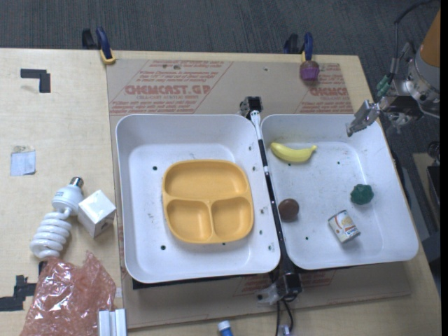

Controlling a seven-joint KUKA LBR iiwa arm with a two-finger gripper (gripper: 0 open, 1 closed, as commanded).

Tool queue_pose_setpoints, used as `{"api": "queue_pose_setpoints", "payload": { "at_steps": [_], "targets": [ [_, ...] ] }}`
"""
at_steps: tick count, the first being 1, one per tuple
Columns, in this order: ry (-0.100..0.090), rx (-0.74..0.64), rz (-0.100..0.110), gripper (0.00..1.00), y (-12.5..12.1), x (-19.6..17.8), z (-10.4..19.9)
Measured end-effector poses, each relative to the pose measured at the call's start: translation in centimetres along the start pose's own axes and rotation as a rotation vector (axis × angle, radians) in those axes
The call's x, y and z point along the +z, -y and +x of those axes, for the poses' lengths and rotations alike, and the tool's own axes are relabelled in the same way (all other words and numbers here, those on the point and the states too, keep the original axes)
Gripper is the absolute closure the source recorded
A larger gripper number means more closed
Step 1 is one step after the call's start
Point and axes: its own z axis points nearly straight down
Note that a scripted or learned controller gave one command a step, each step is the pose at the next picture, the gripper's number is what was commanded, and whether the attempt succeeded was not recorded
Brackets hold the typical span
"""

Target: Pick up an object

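objects for picking, right bin point(392, 208): we count four. item one, a banana point(292, 152), lying near the bin's far left corner, just beside the divider where the two bins meet. item two, a small dark brown ball point(288, 208), near the left wall, about midway down. item three, a green lump point(362, 194), toward the right side. item four, a small can point(344, 226) with a white and orange label, tipped on its side, nearer the front edge. all four sit well apart from one another, none stacked or touching.

left bin point(133, 187): we list one yellow divided tray point(208, 201), three compartments, nothing in them.

off the bins, on the bench at left: a spiral light bulb point(56, 219), a white cube point(96, 213) just beside it, and a crumpled reddish plastic bag point(66, 299).

gripper point(362, 120): we place it above the far right corner of the right bin, apart from every item. its fingers are too small and blurred for us to say whether they are spread or closed; nothing can be seen between them.

step in hand, in our judgement: approach, with no object yet chosen or reached. the next move calls for travelling over one item, likely the banana or the green lump as the nearest, then lining up across its narrow width and descending. we rate the can and ball as apt to roll.
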Motion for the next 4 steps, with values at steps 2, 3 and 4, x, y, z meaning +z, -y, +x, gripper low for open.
{"api": "queue_pose_setpoints", "payload": {
  "at_steps": [2, 3, 4],
  "targets": [
    [-0.001, 0.002, 0.0, 0.0, 7.4, 19.9, -1.6],
    [0.0, 0.004, -0.003, 1.0, 7.3, 18.8, -1.7],
    [0.0, 0.0, -0.002, 1.0, 5.8, 10.5, 3.8]
  ]
}}
